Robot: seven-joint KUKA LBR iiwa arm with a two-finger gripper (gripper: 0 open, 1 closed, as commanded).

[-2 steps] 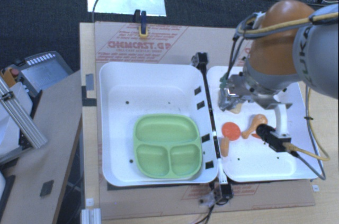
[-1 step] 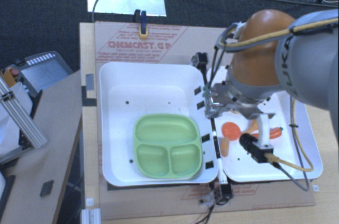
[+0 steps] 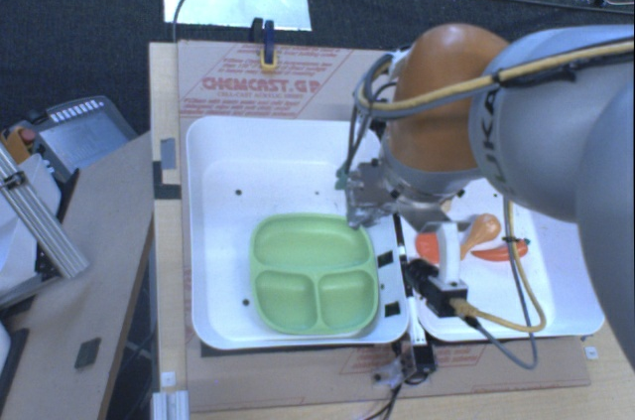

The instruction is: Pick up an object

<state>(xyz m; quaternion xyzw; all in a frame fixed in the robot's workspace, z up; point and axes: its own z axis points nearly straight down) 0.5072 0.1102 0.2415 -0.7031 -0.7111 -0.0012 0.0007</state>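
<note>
A light green divided plate (image 3: 313,274) with three compartments lies in the front part of the left white bin (image 3: 203,210). My gripper (image 3: 359,207) hangs under the orange wrist band, low over the plate's far right rim, close to the wall between the two bins. In the right bin (image 3: 568,304) lie an orange pear-shaped object (image 3: 482,229), a red pepper-like piece (image 3: 502,252) and a red-orange piece (image 3: 428,244), partly hidden by the arm. Nothing can be seen held by the gripper.
The grey arm covers most of the right bin. A cable loops over the right bin's front. Brown cardboard (image 3: 263,80) lies behind the bins with a yellow clamp (image 3: 268,46). A wooden side table (image 3: 89,249) with metal parts stands at the left.
</note>
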